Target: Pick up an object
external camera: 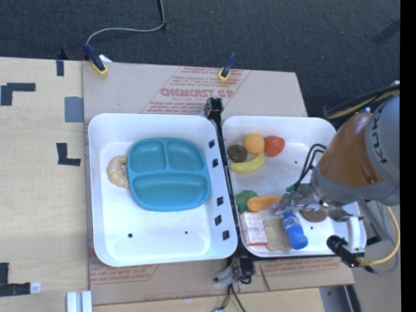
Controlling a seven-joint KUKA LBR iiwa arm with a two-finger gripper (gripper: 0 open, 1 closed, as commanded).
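The right bin [296,142] holds several small objects: an orange ball [254,143], a red tomato [275,145], a dark brown round piece [236,153], a yellow banana [247,166], a green vegetable [244,199], an orange carrot [263,203], a red-and-white packet [253,229] and a blue bottle [294,231]. My gripper [290,205] hangs low over the bin's front right part, just right of the carrot and above the bottle. No object shows between its fingers.
The left bin [110,239] bears a blue divided plate [169,173] with a beige pastry [117,171] at its left. A black divider [221,174] runs between the bins. The arm's grey and orange body [354,161] covers the right bin's right side.
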